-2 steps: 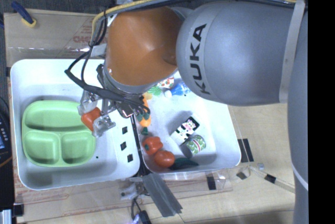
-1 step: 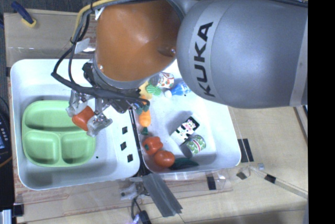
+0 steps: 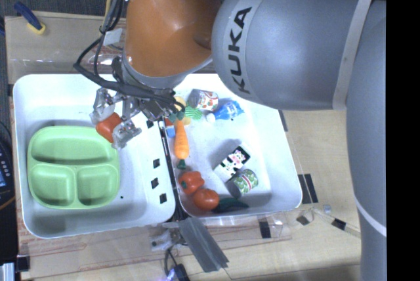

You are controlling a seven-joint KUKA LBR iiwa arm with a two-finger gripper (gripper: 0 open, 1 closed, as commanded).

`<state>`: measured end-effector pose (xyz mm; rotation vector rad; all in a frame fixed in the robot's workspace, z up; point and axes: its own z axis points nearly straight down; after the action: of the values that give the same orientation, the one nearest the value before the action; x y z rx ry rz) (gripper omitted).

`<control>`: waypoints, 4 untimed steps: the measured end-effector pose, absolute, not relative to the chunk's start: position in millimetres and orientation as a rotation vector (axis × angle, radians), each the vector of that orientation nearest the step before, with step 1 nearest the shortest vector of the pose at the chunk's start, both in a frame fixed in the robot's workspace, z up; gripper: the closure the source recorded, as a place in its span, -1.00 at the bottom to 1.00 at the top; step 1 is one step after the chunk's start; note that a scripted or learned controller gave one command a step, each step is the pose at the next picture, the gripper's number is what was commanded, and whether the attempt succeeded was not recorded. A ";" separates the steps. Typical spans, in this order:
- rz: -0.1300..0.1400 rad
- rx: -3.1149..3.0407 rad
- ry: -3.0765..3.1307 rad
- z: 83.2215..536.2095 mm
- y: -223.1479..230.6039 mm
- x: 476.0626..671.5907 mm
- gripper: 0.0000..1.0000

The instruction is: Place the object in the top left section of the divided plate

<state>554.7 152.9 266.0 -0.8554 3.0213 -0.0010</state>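
Divided plate [image 3: 73, 168], pale green, lies in the left bin [image 3: 26, 92] on the desk, and above its upper right corner the arm [image 3: 262, 37] hangs with its pincer [image 3: 113, 121] clamped on a small orange-red object [image 3: 107, 125] that shows between the two fingers. By my reading this is the carry step, with the object lifted over the left bin and not yet released; the next move calls for shifting left over the plate's long top section, lowering, then letting go

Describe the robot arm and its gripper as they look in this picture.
The arm is bulky, rounded and grey, with black "KUKA" lettering, and a glossy orange band above the wrist. Black cables run along its top and loop near the wrist. The small metallic two-finger gripper is silvery.
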 end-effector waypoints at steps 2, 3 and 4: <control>-0.002 -1.286 2.858 270.5 129.1 657.3 1.00; -0.001 -1.251 2.875 275.2 126.5 657.2 1.00; 0.000 -1.670 2.659 304.0 150.4 613.9 1.00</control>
<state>613.9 150.4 304.0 -1.6699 2.6594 -0.0001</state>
